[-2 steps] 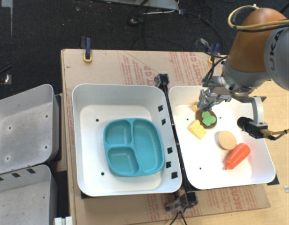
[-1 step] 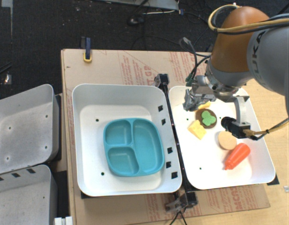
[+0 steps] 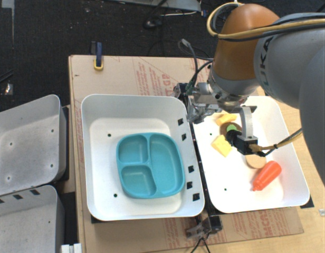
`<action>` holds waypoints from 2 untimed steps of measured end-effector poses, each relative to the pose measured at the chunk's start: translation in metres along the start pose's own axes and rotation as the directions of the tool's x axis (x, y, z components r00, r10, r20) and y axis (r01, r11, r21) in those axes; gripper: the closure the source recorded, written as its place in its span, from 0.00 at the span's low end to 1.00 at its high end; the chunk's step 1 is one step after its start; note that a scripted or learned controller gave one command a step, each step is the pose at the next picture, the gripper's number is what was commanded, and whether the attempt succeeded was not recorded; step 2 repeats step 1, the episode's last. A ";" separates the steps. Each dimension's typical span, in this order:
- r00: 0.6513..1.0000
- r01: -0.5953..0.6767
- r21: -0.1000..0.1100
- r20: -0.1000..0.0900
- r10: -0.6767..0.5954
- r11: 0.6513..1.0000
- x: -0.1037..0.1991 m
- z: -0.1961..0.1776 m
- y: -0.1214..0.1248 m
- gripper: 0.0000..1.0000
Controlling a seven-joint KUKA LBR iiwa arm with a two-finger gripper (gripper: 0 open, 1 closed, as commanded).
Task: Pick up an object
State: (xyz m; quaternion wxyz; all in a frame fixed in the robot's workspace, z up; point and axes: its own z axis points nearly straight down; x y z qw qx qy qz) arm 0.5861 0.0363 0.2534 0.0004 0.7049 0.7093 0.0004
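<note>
In the right bin (image 3: 289,194) lie a yellow wedge-shaped block (image 3: 222,146), a yellow piece (image 3: 226,119) with a small green thing (image 3: 232,126) beside it, a pale tan round piece (image 3: 255,162) and an orange carrot-like toy (image 3: 266,175). My gripper (image 3: 198,108) hangs over the far left corner of the right bin, close to the wall between the two bins. It is left of the yellow piece and above the yellow block. The wrist hides much of the bin's far end.
The left bin (image 3: 99,194) holds a teal divided plate (image 3: 150,165). Both bins rest on a brown cardboard sheet (image 3: 136,73). Grey-white trays (image 3: 25,141) lie at the far left. The arm (image 3: 289,57) covers the upper right.
</note>
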 end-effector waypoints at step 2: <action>1.000 0.000 -0.001 0.000 0.000 1.000 0.054 0.002 0.007 1.00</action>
